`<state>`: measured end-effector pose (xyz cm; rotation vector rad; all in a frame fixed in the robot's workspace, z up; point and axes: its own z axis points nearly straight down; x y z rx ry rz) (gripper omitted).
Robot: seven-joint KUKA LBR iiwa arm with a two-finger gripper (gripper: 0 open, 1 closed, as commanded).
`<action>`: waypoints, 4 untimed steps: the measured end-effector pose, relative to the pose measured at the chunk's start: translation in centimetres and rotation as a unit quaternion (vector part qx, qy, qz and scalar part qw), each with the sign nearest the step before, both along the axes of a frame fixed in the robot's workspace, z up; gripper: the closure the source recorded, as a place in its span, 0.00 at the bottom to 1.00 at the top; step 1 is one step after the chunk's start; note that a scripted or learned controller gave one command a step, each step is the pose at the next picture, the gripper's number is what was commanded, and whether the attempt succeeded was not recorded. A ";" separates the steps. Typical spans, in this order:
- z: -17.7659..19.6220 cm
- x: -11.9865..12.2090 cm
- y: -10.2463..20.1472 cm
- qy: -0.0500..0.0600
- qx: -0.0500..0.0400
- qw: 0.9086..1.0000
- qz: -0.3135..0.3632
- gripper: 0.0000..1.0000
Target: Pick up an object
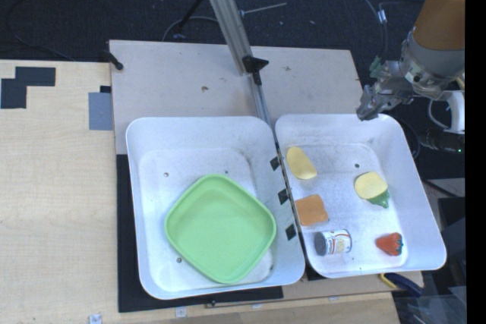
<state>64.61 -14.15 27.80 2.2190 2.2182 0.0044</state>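
fingers [367,108] over right bin [414,155] rim, holding nothing

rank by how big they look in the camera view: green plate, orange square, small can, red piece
1. green plate
2. orange square
3. small can
4. red piece

The square and can look close in size, so that pair is unsure.

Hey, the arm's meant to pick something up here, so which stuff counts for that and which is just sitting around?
For the job:
tool, above the right bin's far rim
yellow piece
yellow and green piece
orange block
small can, on its side
red piece
right bin, holding all five

Lying about:
green plate in the left bin
metal rail
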 end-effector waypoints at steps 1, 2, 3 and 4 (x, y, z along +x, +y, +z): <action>-1.2 -2.6 5.4 0.003 0.001 1.000 0.002 1.00; -2.1 -3.8 10.5 0.003 0.001 1.000 0.002 1.00; -1.8 -5.9 15.5 0.002 0.001 1.000 0.002 1.00; -3.8 -8.3 19.8 0.003 0.001 1.000 0.002 1.00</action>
